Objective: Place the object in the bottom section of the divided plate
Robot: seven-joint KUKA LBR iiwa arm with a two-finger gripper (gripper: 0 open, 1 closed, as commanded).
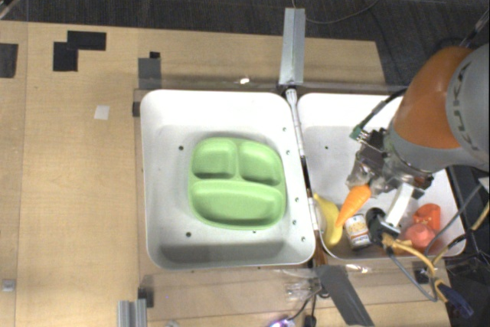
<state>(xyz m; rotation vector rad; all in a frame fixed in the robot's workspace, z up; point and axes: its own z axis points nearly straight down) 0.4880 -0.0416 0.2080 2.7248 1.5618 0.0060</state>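
A light green divided plate (233,184) lies in the middle of the left bin (164,165). It has two small sections at the far side and one wide bottom section (233,204) nearest the front, with nothing in it. My gripper (366,178) hangs low over the right bin (329,126), well to the right of the plate. An orange carrot (352,204) slants down to the left, its upper end right at the gripper's tip. The wrist hides where the two meet.
In the right bin, a yellow banana (329,220) lies against the left wall. A small can (357,230) stands beside it, and a red-orange object (425,222) sits at the front right. The raised divider (300,165) between the bins runs between gripper and plate.
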